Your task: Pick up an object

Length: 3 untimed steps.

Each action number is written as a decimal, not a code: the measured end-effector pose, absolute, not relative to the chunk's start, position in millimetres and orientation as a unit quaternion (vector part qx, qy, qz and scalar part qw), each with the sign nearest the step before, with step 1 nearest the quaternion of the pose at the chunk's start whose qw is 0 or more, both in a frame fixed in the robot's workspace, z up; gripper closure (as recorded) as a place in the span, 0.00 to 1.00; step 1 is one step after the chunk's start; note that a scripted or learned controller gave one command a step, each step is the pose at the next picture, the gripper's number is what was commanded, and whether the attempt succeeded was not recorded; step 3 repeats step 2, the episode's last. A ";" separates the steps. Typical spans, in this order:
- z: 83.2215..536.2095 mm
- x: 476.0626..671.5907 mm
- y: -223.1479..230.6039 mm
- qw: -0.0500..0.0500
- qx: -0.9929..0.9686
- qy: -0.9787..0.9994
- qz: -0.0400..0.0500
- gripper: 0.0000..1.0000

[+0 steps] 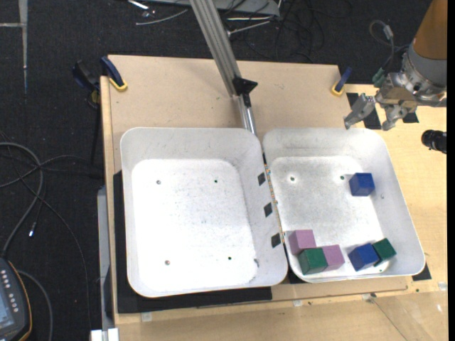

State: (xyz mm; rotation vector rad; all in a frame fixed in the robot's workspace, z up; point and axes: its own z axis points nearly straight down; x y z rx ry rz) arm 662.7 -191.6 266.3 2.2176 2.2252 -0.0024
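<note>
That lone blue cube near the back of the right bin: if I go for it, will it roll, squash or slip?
The blue cube looks flat-faced and sharp-edged, so it will probably slide when nudged, not roll. It keeps crisp corners, suggesting a stiff block that should hold its shape. It stands apart from the other blocks on the right bin floor, so the gripper likely has room on either side.
</note>
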 end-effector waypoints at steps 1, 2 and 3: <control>91.4 663.8 -223.4 -0.003 0.707 0.707 -0.001 0.00; 95.5 665.0 -223.9 0.000 0.707 0.708 0.000 0.00; 95.5 665.0 -223.9 0.000 0.707 0.708 0.000 0.00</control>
